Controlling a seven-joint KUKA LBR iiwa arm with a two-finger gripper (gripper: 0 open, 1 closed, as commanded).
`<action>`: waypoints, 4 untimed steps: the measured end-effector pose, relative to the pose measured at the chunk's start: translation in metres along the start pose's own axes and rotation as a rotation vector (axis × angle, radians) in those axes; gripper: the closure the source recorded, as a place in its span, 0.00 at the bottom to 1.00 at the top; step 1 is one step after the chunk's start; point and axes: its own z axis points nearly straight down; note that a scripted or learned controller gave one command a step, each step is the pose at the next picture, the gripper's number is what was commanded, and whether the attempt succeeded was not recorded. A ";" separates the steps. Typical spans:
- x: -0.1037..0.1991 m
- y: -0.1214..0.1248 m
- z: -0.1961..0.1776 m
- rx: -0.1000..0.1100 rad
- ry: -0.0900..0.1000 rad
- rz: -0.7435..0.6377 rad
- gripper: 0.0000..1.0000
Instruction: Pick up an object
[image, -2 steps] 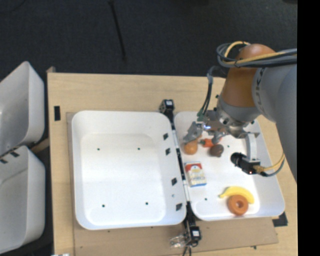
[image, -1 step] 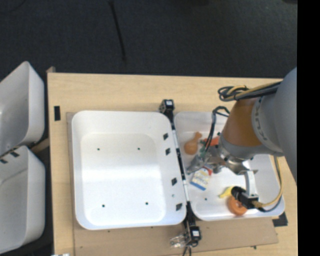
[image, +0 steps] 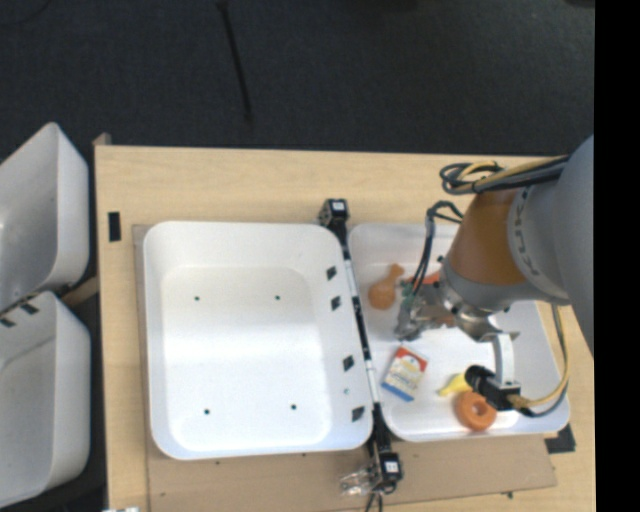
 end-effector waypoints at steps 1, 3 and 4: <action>0.000 0.000 0.000 0.000 0.000 0.001 0.00; -0.003 0.052 0.011 0.004 -0.001 -0.002 0.00; 0.019 0.142 -0.097 -0.015 -0.002 -0.009 0.00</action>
